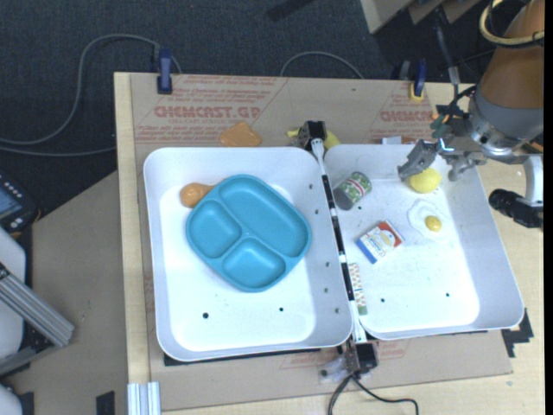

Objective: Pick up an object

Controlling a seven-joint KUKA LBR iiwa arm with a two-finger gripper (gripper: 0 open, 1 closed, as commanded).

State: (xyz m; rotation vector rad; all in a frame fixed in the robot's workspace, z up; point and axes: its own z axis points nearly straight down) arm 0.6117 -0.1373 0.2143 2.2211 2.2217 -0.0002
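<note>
Lemon [424, 181] lies roughly crosswise, seemingly.

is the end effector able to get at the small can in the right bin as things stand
Probably yes. The small can lies in the open near the right bin's left wall, nothing on top of it. The end effector hangs close by, over a yellow object.

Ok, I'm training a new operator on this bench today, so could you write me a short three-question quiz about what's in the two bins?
1. True or false: the blue three-compartment plastic tray lies in the right white bin.
2. Which thing lies nearest the gripper? A) small green-labelled can B) yellow lemon-shaped toy C) blue, white and red small box
3. Fill in: the orange rounded thing rests against the tray's ___ edge in this view.

Key: 1 false; 2 B; 3 upper-left.
</note>
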